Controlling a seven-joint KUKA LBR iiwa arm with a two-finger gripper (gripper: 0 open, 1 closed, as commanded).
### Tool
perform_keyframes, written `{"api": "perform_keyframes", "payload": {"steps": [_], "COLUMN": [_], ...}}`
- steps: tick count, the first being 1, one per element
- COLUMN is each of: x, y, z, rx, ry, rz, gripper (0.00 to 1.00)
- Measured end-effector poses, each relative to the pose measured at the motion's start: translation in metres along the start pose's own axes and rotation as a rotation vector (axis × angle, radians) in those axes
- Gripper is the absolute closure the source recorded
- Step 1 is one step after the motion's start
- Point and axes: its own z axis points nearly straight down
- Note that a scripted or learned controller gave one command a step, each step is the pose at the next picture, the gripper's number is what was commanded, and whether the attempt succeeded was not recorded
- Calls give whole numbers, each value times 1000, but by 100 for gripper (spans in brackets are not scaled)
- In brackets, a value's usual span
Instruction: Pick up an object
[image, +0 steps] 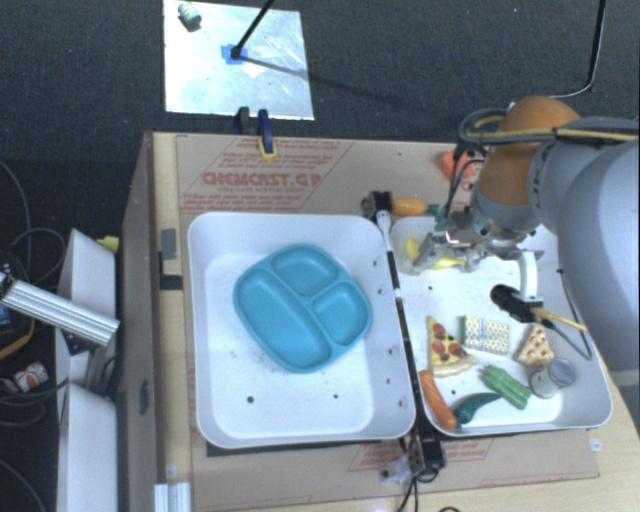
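Crowding the right bin's near edge, carrot and pizza slice are waiting while the gripper is hovering over something yellow, risking a glancing miss.

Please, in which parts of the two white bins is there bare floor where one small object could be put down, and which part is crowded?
Left bin: bare floor surrounds the blue divided plate, widest along the near edge and the left wall. Right bin: one bare patch between the gripper and the pizza slice. Its near half is crowded: pizza slice, carrot, green vegetable.
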Motion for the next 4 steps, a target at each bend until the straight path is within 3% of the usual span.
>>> {"api": "perform_keyframes", "payload": {"steps": [2,4], "x": [7,-3], "y": [-1,0], "z": [1,0], "rx": [2,-1], "ry": [-7,0], "rz": [1,0], "gripper": [0,0]}}
